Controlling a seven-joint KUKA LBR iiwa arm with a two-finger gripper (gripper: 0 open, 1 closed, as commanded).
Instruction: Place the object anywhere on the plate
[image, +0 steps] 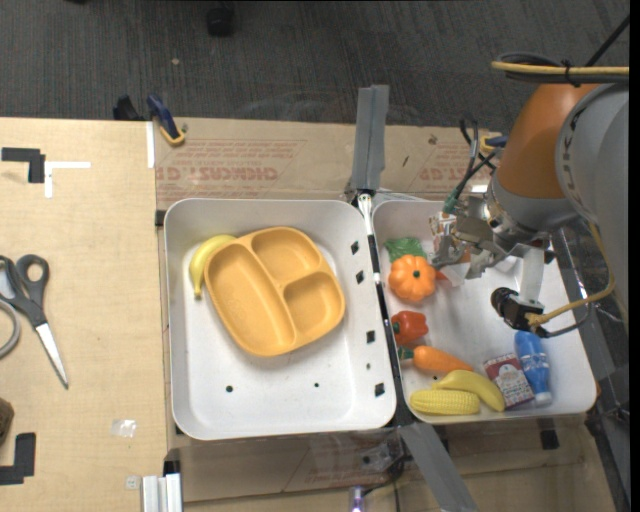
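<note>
**Arm over the right bin, plate not yet loaded**

The arm is reaching in from three o'clock, and its hand is hanging over the upper part of the right bin, just to the one o'clock side of the pumpkin. Whether the hand is spread or closed cannot be told here, and nothing is showing in its grip. The toy foods are lying in the right bin: a green piece at twelve o'clock of the pumpkin, a pepper at six o'clock of it, then a carrot, corn and a banana toward the bin's lower edge, with a carton and a bottle at four o'clock. The plate is sitting in the left bin; a second banana is lying at its ten o'clock edge, touching the rim rather than resting in a compartment. Judged from this, the placing is still ahead: an object is yet to be picked, carried toward nine o'clock and set down.
</note>
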